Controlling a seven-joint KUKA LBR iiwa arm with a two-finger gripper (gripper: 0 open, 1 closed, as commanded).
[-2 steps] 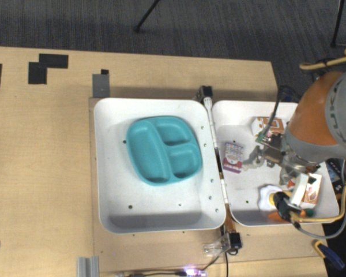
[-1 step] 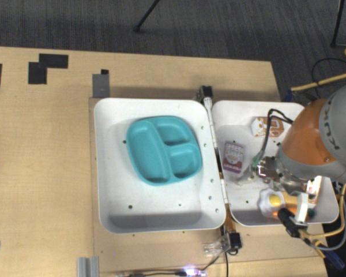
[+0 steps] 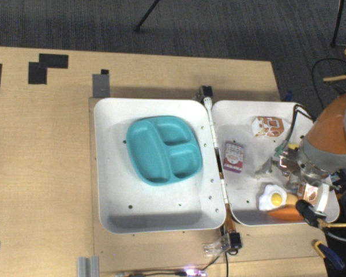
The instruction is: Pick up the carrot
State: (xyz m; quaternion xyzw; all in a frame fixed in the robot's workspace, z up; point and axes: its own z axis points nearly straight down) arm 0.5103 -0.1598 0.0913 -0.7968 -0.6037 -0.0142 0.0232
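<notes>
Wooden bench [image 3: 40, 172] is seen w/ black patches at far left, dark grey carpet behind. L bin [image 3: 112, 212] holds a teal divided plate [image 3: 163, 149]. In R bin [image 3: 242, 126]: printed packet [image 3: 233, 156], small carton [image 3: 267, 126], text too small to be read. Carrot [image 3: 285, 214] is lying at bin's near edge, touching fried-egg toy [image 3: 273, 199]. Gripper [image 3: 294, 163] is positioned above it; finger state can't be told.
</notes>
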